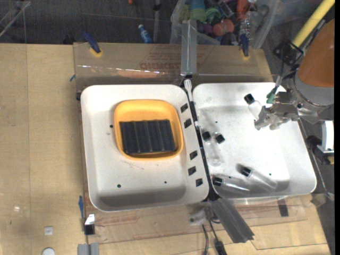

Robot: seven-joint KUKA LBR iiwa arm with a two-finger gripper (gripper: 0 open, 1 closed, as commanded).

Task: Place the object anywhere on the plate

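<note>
Fingers (268, 122) apart over right bin (276, 158); black ribbed slab (147, 136) on yellow plate (146, 106)

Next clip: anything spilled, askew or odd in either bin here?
Nothing looks spilled or damaged. The yellow plate sits flat in the left bin, with a dark ridged slab on it. Small clear vials with black caps lie scattered on their sides in the right bin, loose rather than misplaced.

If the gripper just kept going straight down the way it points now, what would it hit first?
Probably the bare floor of the right bin. The gripper hangs over its upper right part, and the nearest thing, a small clear bottle with a black cap, lies just beside that line, though depth is hard to judge.
</note>
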